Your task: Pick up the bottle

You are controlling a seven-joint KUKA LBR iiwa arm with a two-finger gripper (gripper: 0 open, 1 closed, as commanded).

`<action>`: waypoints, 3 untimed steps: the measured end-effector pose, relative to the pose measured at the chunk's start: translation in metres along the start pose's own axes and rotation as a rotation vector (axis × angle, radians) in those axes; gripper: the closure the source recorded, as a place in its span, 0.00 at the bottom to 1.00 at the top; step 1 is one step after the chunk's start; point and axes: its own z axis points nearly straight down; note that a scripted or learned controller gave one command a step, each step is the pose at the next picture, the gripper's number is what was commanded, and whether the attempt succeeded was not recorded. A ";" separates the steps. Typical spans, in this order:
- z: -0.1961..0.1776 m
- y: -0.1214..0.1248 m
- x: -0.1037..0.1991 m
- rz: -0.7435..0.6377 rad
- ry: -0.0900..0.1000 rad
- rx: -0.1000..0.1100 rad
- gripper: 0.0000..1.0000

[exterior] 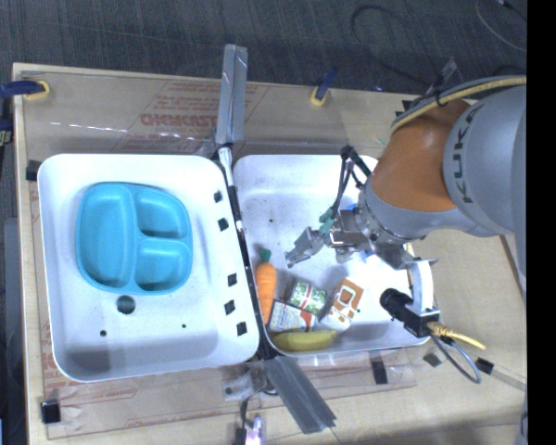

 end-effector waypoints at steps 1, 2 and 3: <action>-0.025 0.024 -0.071 0.067 -0.001 -0.004 0.00; -0.031 0.050 -0.076 0.179 -0.002 -0.004 0.00; -0.014 0.078 -0.022 0.546 0.000 -0.002 0.00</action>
